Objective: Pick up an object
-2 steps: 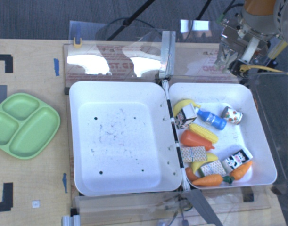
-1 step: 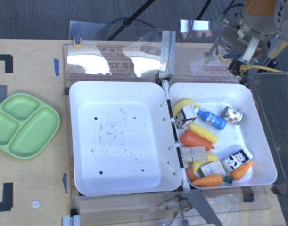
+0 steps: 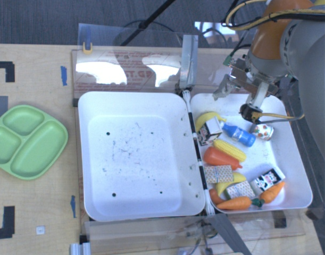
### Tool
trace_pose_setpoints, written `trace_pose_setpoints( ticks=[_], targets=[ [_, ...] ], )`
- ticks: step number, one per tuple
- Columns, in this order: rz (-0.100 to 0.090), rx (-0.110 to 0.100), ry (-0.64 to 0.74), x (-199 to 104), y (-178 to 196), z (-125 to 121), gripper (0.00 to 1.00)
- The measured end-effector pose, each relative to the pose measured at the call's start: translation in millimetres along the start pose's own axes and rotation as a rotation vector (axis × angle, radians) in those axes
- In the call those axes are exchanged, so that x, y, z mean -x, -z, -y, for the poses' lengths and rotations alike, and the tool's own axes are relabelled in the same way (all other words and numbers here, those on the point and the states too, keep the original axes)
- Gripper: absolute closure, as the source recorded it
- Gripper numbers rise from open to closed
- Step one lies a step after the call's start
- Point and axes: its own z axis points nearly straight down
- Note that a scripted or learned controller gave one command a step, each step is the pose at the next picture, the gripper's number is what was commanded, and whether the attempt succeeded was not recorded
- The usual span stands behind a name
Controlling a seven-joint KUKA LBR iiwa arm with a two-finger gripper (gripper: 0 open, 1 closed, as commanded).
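The gripper hangs over the back of the right bin, above its contents. Whether it is set wide or narrow I cannot tell from this angle, and nothing shows in its grasp.

The things to pick all lie in that bin: a banana, a blue bottle, a spotted ball, corn and a carrot among others. The left bin is just beside it.

I judge this the approach step, with no target yet engaged. Bottle and ball lie nearest the gripper (the ball has the most free space around it). The next move calls for centring over 1 of these 2, then a straight descent clear of the crowded pile by the divider.
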Motion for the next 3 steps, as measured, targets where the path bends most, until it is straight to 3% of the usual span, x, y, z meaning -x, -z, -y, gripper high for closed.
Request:
trace_pose_setpoints(
  ticks=[1,2,3],
  targets=[
    [0.000,0.003,0.084,1.6,-1.9,-6.3,0.00],
    [-0.001,0.007,0.570,30.5,-96.8,-9.0,0.00],
    [-0.001,0.003,0.497,83.2,-103.9,-4.9,0.00]
  ],
)
